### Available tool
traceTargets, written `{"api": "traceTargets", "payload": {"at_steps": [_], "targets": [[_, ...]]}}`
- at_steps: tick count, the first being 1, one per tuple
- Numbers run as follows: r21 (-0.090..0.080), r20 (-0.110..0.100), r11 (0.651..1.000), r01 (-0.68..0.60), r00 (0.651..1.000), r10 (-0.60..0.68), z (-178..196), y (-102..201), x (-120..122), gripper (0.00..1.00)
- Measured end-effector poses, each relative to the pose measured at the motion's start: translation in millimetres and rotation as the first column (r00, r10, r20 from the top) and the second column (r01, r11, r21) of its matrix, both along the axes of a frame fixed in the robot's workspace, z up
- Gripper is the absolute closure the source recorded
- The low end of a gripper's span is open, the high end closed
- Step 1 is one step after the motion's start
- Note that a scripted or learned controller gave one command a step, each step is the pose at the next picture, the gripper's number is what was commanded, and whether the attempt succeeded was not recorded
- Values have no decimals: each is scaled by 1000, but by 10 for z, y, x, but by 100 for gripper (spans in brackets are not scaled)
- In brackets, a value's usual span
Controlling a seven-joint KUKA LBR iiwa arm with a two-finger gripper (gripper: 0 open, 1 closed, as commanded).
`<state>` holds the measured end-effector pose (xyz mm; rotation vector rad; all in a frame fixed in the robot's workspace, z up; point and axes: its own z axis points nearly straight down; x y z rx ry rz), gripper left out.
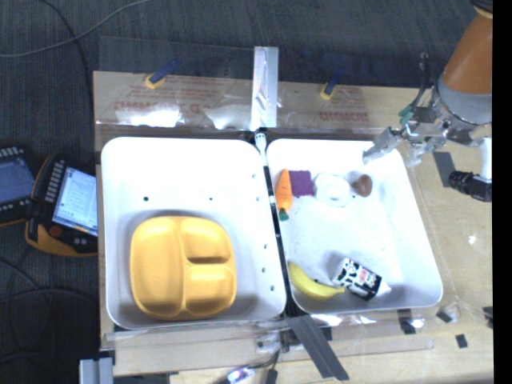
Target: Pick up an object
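White bins: two, side by side; left bin (120, 214), right bin (400, 238).
Left bin: yellow tray (184, 266) with compartments, lying toward the near edge.
Right bin, far side: orange carrot (283, 189) by the divider, purple block (302, 183) just beside it, white cup (334, 187) next, brown ball (363, 185) just past that.
Right bin, near side: banana (314, 284) touching a black-and-white box (358, 278), both near the front wall.
Arm: grey (472, 106) with orange band (472, 50), upper right.
Gripper (382, 148): over the right bin's far right corner, above the brown ball, apart from it.
Jaws: cannot tell if open or closed; nothing seen held.
Off bench, left: handheld pendant (68, 206) on dark floor.
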<state>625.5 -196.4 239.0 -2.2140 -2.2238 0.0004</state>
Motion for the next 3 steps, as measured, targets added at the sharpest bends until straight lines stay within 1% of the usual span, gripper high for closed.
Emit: {"api": "traceTargets", "payload": {"at_steps": [1,2,3], "targets": [[-4,-1,997,-75,997,75,-858,457,264,0],[-12,10,973,-230,973,230,-1457,855,464,0],[-2,1,998,-60,998,60,-1163,779,290,0]]}}
